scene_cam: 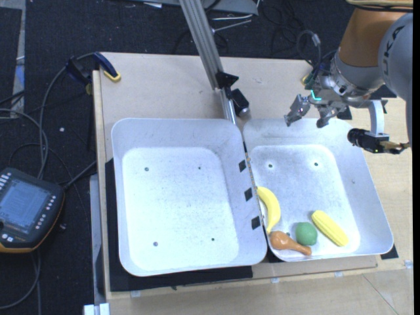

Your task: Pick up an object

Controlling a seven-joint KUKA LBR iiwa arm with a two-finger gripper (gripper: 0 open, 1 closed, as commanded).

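The gripper (310,113) is hovering spread and holding nothing over the right bin's (354,176) far rim; banana (270,205), green ball (305,233) are sitting below; no readable writing.

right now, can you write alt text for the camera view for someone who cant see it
A grey and orange robot arm holds its open gripper above the far edge of the right bin, gripping nothing. At that bin's near end lie a banana, a green ball, a corn cob and a drumstick.
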